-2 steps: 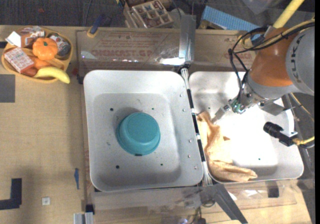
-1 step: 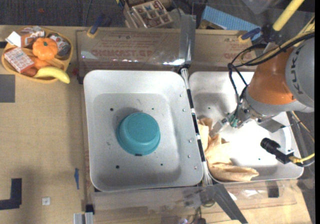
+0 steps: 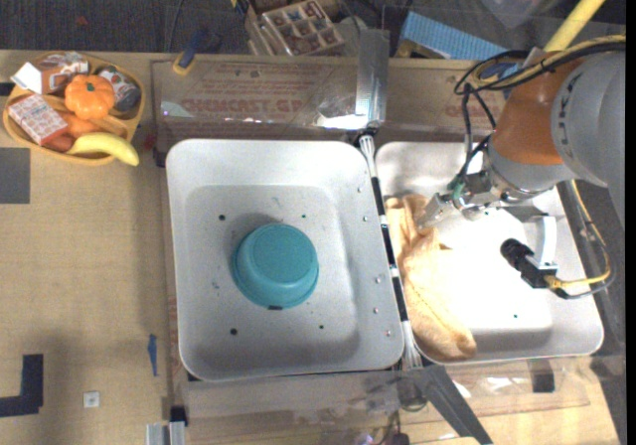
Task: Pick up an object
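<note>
A teal bowl (image 3: 276, 265) lies upside down in the middle of the left bin (image 3: 199, 175). A tan cloth (image 3: 429, 289) is bunched along the left wall of the right bin (image 3: 571, 334), running from its upper left down to the front edge. My gripper (image 3: 437, 208) reaches in from the right, low over the upper end of the cloth; its tip is at or touching the fabric there. The grey arm with its orange band (image 3: 527, 130) covers the bin's far right corner.
A black part on a yellow cable (image 3: 527, 264) hangs over the right bin's floor. A basket of toy fruit (image 3: 75, 110) sits on the bench at far left. A cardboard wall (image 3: 258, 95) runs behind the bins, with clutter beyond it.
</note>
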Robot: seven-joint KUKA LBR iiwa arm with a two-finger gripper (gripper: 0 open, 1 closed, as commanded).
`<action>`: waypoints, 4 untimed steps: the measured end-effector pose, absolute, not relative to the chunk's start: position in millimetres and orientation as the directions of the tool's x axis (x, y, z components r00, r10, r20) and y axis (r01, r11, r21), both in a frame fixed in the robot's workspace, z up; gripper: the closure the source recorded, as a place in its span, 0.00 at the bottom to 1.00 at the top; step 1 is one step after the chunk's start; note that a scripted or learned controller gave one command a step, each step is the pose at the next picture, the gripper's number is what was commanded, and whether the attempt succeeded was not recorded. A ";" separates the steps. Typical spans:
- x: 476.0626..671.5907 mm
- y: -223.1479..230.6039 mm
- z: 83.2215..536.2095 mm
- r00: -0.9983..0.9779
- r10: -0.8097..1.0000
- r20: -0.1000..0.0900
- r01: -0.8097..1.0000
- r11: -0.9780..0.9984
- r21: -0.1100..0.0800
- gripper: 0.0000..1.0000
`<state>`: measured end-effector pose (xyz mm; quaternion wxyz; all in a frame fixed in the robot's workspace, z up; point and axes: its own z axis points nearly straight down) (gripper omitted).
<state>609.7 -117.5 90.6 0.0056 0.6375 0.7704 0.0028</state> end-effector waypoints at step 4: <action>597.9 -97.9 90.7 -0.291 0.957 -0.002 0.957 0.291 0.002 0.00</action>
